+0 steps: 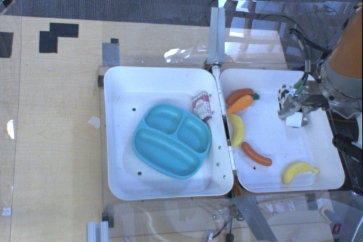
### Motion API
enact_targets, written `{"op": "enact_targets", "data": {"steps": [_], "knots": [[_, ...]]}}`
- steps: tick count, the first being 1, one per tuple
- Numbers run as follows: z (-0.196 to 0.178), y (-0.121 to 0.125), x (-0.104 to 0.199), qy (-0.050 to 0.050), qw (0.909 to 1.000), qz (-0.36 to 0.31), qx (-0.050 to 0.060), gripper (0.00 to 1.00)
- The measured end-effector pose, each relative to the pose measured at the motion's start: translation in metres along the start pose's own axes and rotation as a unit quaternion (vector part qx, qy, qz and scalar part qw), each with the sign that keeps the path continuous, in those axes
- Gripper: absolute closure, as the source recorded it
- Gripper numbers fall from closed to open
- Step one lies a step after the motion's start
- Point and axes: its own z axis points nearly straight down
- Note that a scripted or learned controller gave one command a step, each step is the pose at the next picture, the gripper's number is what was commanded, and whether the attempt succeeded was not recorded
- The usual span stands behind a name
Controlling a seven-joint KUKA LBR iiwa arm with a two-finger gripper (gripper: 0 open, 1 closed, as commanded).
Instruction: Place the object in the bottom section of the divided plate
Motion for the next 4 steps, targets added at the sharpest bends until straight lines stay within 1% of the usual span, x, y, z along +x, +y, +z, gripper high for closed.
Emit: {"op": "enact_targets", "data": {"steps": [1,2,3,4], "knots": [[0.023,0.044,0.009,0.0,0.9958,0.092,0.001,1.0],[0.03,0.089,0.037,0.0,0.9977,0.067,0.001,1.0],[0.03,0.089,0.037,0.0,0.9977,0.067,0.001,0.0],[0.06,0.128,0.027,0.0,0.9975,0.07,0.001,0.0]]}}
